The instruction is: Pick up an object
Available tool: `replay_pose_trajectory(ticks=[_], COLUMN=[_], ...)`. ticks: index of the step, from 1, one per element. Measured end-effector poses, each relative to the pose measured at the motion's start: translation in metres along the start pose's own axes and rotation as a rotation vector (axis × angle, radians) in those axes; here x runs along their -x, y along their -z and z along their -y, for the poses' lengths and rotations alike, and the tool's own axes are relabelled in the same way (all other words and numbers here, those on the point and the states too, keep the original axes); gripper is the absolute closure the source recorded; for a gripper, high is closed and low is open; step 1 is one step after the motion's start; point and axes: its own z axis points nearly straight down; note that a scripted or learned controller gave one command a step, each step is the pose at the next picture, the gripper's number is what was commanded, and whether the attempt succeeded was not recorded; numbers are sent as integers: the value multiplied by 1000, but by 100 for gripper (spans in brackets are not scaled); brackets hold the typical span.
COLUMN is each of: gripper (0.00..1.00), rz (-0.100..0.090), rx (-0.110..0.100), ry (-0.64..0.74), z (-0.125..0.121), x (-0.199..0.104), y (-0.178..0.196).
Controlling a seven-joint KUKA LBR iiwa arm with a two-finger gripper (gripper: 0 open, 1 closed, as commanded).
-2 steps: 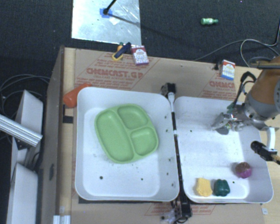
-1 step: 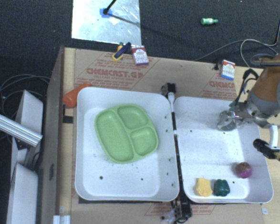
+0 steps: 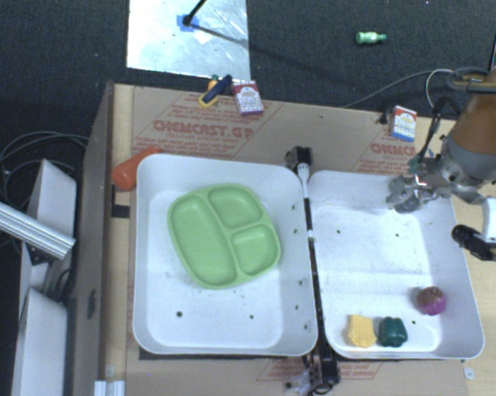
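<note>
Three small things sit along the near edge of the right bin: a yellow lump, a dark green piece touching it, and a purple ball just off to the right. The gripper hangs over the bin's far side, well apart from them; can't tell how its fingers stand. A green divided tray lies in the left bin. Nothing's blocking them.

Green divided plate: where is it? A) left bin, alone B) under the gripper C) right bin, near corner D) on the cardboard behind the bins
A: the green divided plate lies in the left bin; the three small items sit in the right bin.
</note>
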Motion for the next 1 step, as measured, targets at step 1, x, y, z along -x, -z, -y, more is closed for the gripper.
replay_pose_trajectory(ticks=[1], gripper=[100], rz=[-2], rx=[-1], ry=[0], z=[33], x=[-67], y=[41])
